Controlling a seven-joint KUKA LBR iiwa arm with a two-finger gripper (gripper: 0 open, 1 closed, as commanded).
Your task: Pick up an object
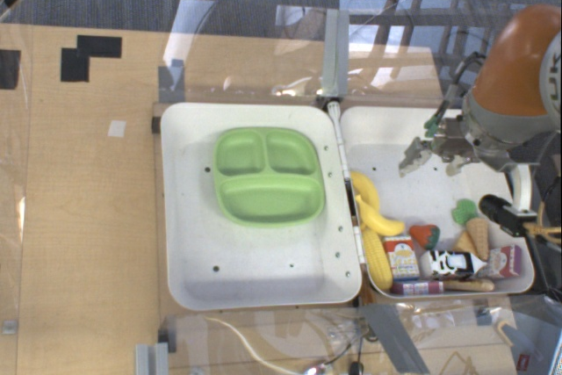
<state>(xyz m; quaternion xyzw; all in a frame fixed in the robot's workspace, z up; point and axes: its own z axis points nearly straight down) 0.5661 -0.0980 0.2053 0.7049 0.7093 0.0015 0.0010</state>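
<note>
My gripper (433,161) hangs over the upper part of the right bin (379,145), its two fingers (411,158) spread open with nothing between them. Below it, along the bin's front, lie toy foods: a yellow banana (369,206), a corn cob (376,256), a strawberry (425,234), a green broccoli piece (464,211) and an ice-cream cone (479,234). Small cartons sit among them: an orange-and-white one (401,257), a black-and-white one (449,263) and a pink one (505,261). The gripper is apart from all of them.
In the left bin (193,259) lies a green divided plate (268,176). A purple marker (417,286) and a wooden stick (471,284) rest against the right bin's front wall. The arm's orange band (518,57) looms over the right bin's far corner.
</note>
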